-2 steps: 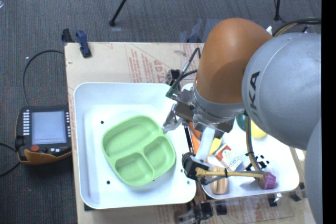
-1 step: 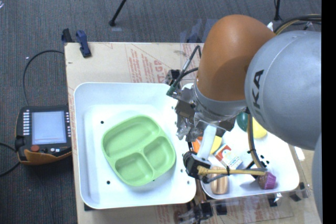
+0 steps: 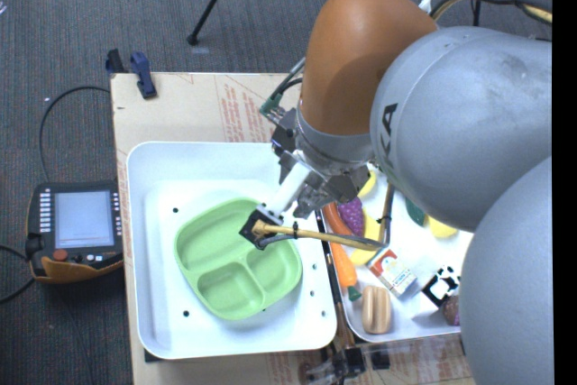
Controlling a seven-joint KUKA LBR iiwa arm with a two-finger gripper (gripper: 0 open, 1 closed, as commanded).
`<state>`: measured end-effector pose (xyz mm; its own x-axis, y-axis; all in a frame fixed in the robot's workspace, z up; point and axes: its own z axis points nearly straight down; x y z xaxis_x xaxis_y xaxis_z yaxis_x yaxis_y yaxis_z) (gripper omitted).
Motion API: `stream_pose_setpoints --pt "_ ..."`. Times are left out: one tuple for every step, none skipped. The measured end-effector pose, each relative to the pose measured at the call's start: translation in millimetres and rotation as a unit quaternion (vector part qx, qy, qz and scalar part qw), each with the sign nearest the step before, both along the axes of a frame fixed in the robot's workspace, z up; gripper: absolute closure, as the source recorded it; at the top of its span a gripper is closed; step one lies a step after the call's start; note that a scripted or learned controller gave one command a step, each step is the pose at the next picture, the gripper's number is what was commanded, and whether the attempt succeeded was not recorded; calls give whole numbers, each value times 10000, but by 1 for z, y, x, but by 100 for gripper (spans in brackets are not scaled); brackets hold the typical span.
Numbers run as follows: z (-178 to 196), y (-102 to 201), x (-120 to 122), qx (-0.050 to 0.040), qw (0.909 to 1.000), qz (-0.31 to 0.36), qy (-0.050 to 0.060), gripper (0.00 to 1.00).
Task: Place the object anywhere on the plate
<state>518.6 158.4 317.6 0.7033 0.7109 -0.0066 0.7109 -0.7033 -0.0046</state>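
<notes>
Lying in the left bin [image 3: 144,194], a light green plate [image 3: 230,284] with three compartments is seen, set towards that bin's right half and turned at a slant. One large compartment is placed at the upper left and two smaller ones at the lower right. The gripper [image 3: 305,201] is held above the plate's upper right rim, close to the wall shared by the two bins. Whether the gripper is open or closed cannot be told, as its tip is hidden by the wrist, and no item can be made out in its grasp.

Just beside the plate, across the shared wall, the right bin [image 3: 397,336] is filled with small items. An orange carrot [image 3: 345,270] is laid along the bin's left wall, with a purple bunch of grapes [image 3: 350,214] above it and a yellow piece [image 3: 361,255] next to it. A small red and white box [image 3: 394,272] is placed near the middle, and a tan bread roll [image 3: 377,308] near the front wall.

Both bins are carried on a cardboard-covered bench [image 3: 207,104], to whose far left corner a blue clamp [image 3: 141,75] is fixed. On the dark floor to the left, a handheld control pendant [image 3: 79,225] is set down.
</notes>
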Motion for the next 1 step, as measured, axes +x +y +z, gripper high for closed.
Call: stream_pose_setpoints --pt "0 1 0 -1 10000 18 4 0"
